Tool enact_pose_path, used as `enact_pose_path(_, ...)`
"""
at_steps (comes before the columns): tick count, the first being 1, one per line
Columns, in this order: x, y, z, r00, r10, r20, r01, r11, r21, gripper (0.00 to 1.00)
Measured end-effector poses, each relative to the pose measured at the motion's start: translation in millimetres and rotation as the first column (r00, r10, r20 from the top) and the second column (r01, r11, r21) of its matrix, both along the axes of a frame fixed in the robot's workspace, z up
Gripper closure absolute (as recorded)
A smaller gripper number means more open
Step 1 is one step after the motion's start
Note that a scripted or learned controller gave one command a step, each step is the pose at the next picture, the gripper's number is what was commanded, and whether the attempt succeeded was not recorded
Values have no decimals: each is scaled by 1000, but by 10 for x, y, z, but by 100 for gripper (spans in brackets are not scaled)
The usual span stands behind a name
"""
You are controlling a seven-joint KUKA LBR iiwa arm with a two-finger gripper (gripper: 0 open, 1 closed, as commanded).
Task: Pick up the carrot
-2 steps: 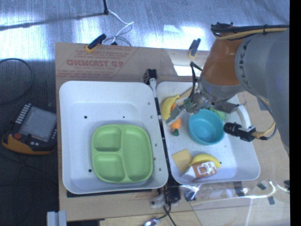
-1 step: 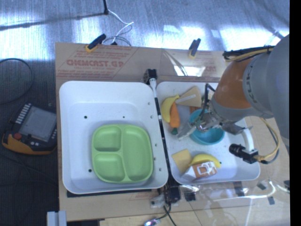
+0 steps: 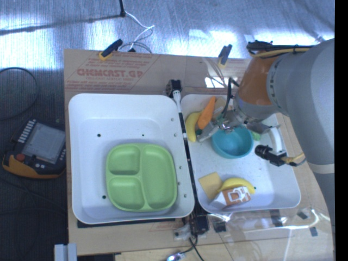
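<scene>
The carrot (image 3: 206, 112) is a slim orange piece lying slantwise at the back left of the right bin (image 3: 283, 200). Its lower end rests against a yellow fruit (image 3: 191, 125). My gripper (image 3: 213, 130) is low in that bin, just right of and below the carrot's lower end, at the left rim of a blue bowl (image 3: 234, 143). The grey arm with its orange band (image 3: 254, 88) comes in from the right above it and hides the bin's back right corner. The carrot's upper end is free of the gripper.
A yellow wedge (image 3: 209, 182) and a banana with an orange-labelled pack (image 3: 237, 192) lie at the front of the right bin. A green divided plate (image 3: 142, 176) sits in the left bin (image 3: 87, 145). A black divider (image 3: 182, 129) separates the bins.
</scene>
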State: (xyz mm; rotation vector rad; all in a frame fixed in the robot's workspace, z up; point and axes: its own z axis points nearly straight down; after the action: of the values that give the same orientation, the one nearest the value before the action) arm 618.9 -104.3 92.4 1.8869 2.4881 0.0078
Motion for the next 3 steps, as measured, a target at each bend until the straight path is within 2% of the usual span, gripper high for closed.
enact_pose_path(1,3,13,137,1000,1,-4,-1,1000,1,100)
enact_pose_path(2,505,489,934,985,-172,-14,172,985,5,100)
enact_pose_path(3,506,1068,644,979,-206,-10,206,979,-12,100)
